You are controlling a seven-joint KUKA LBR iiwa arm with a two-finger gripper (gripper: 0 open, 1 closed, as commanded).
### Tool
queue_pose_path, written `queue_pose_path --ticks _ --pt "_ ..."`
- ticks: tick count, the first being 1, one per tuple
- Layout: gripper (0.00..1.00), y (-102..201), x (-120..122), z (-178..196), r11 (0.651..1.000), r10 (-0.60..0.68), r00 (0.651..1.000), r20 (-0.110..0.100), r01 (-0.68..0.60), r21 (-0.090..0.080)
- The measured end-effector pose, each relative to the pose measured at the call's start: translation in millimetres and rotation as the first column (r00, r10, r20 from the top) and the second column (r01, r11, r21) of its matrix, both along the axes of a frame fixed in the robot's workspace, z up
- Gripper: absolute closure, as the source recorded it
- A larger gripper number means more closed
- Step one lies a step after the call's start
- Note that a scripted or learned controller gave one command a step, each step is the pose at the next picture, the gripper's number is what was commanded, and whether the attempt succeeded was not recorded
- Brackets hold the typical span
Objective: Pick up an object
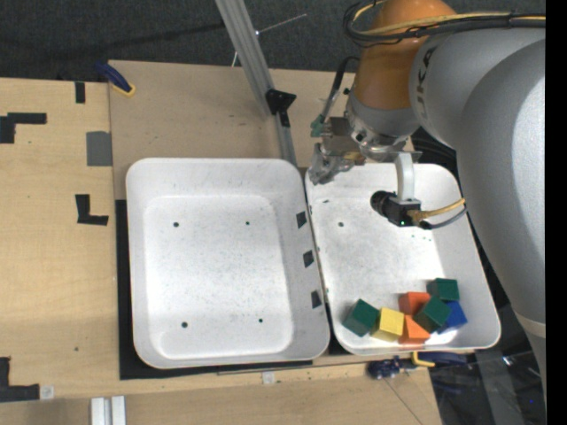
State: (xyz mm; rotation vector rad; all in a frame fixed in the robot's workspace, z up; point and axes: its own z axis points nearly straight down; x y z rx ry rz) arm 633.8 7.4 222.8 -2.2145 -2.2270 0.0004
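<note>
Several small blocks lie bunched in the near right corner of the right bin (381,255): a green block (361,317), a yellow block (388,323), an orange block (414,329), a blue block (455,315) and a dark green block (443,288). My gripper (322,168) hangs over the far left corner of that bin, close to the rim between the two bins. It is well apart from the blocks, and nothing shows under it. The orange-banded wrist (390,51) rises behind it.
The left bin (133,184) sits beside the right one. A grey metal pole (246,42) slants down to the bins' far edge next to the gripper. A blue clamp (115,76) and black tape marks (87,209) lie on the bench at left.
</note>
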Motion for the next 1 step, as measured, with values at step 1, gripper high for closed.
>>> queue_pose_path --ticks 1 --pt "1.0 43.7 16.1 11.2 1.0 0.0 1.0 0.001 0.0 0.001"
